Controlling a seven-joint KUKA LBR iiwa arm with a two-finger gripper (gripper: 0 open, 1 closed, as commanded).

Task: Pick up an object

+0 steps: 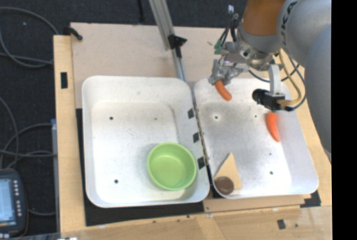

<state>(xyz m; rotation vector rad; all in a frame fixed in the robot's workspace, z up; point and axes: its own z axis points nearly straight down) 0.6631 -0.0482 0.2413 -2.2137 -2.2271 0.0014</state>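
Carrot-shaped orange piece (223, 91) is right at the tool (225, 75), up in the far-left corner of the right bin (290, 177). From the bench (122, 49) down: 2 white bins, the left bin (111, 121) carrying a green bowl (172, 166), the right one a second orange piece (273, 126) well off to the arm's side, plus a tan wedge (229, 169) and brown disc (224, 183). The near piece slants, its upper end under the tool tips; gripped or merely touched, I cannot tell.
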